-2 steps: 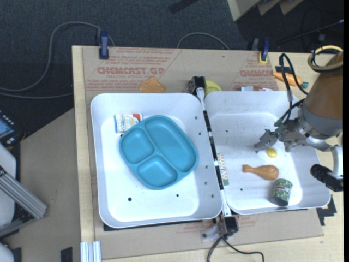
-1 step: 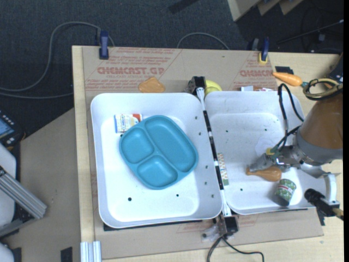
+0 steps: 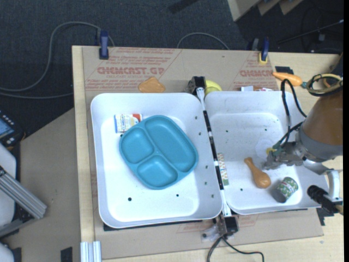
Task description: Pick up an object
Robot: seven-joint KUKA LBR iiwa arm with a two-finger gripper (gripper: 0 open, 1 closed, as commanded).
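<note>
Blue divided plate [image 3: 158, 150] lies in the left bin [image 3: 109, 201]. At the right bin's [image 3: 240, 119] right edge the jaws [image 3: 279, 155] hover, their spread impossible to tell, near a wooden pestle-like piece [image 3: 257, 173] and a small green can [image 3: 285, 188].
</note>
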